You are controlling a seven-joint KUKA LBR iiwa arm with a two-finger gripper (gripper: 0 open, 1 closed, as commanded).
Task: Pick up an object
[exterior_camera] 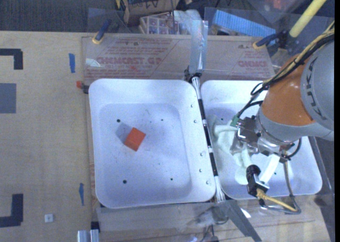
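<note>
1. An orange block (135,139), small and cube-like with flat matte faces, lies alone on the floor of the left bin (106,92), a little left of that bin's middle and tilted so one corner points toward the near edge.
2. The left bin is a shallow white tray with rounded corners, a smooth raised rim and a sunken floor marked by a few small dark dots.
3. The right bin (223,89) sits just beside it, the two rims meeting along a narrow seam; it has the same white, smooth, shallow shape.
4. Inside the right bin lie pale, soft-looking objects (226,134), whitish with a hint of green; what they are cannot be told.
5. The robot arm (289,102), grey with a glossy orange band, reaches in from the right and hangs over the right bin, well apart from the orange block.
6. Its gripper (248,153) points down among the pale objects; whether its claw is spread or closed cannot be told from this angle.
7. Both bins rest on a light wooden bench (42,145), with clear plastic sheeting (138,60) at the far side.
</note>
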